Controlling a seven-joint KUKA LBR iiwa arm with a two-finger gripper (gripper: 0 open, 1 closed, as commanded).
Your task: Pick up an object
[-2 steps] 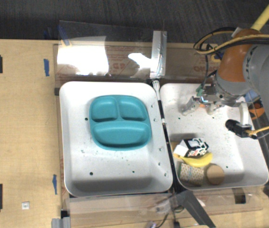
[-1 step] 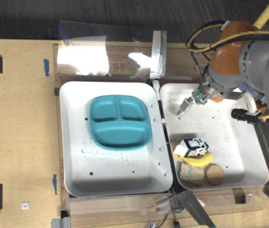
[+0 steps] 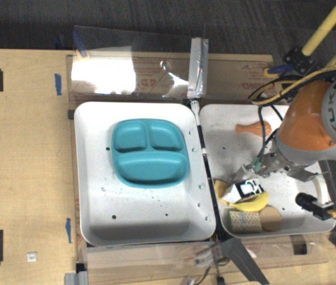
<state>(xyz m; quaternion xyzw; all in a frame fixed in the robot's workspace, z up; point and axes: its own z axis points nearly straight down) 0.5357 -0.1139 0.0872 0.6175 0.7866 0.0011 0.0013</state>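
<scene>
My gripper (image 3: 256,168) hangs low over the middle of the right bin (image 3: 227,123), below the arm's orange band. Just in front of it lies a small black and white object (image 3: 249,189), resting against a yellow banana (image 3: 256,204). A tan patterned cylinder (image 3: 243,219) and a brown round piece (image 3: 270,218) lie at the bin's front edge. An orange pear-shaped object (image 3: 251,128) lies at the back of the bin, apart from the gripper. I see nothing held between the fingers.
The left bin (image 3: 91,159) holds a teal divided plate (image 3: 150,152). A pale yellow piece (image 3: 220,187) sits by the wall between the bins. Clear sheeting stands behind the bins, and yellow cables hang at the upper right.
</scene>
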